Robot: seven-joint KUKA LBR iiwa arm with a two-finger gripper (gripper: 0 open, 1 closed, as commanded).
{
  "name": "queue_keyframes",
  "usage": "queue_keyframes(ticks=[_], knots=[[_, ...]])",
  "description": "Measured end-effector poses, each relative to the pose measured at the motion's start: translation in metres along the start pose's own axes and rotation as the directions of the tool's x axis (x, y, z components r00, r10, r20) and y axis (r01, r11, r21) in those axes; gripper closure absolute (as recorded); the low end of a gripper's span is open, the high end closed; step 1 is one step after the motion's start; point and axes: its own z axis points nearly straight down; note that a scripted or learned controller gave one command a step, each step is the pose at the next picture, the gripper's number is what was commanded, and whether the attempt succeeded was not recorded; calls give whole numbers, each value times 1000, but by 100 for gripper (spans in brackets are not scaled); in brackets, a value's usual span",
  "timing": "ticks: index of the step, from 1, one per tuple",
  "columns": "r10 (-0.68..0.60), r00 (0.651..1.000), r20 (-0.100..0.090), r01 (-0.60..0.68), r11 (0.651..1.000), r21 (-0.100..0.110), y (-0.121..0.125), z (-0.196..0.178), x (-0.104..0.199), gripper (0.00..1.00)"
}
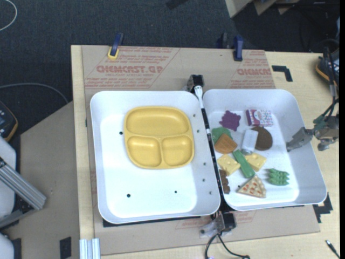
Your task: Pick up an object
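The right bin [302,190] holds several toy foods. Among them are a purple piece [232,120], a pink-and-white packet [260,117], a brown round piece [263,138], a pizza slice [253,188] and a green bunch [277,176]. A yellow cheese wedge [228,163] and a green stick [245,164] lie near the middle. My gripper [308,137] hangs at the bin's right wall, level with the brown piece and well to its right. Nothing shows in its grasp.
A yellow divided plate [159,135] lies in the left bin [156,198]. The bins sit on a cardboard sheet [161,63] held by clamps [114,50] at the back. Cables run at the bench's front edge [221,236].
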Motion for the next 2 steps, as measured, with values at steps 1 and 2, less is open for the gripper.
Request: queue_keyframes(ticks=[1,2], knots=[[-4,1000,4,4,1000,-13,3,-7,1,0],[-3,1000,0,3,1000,-7,4,54,-6,0]])
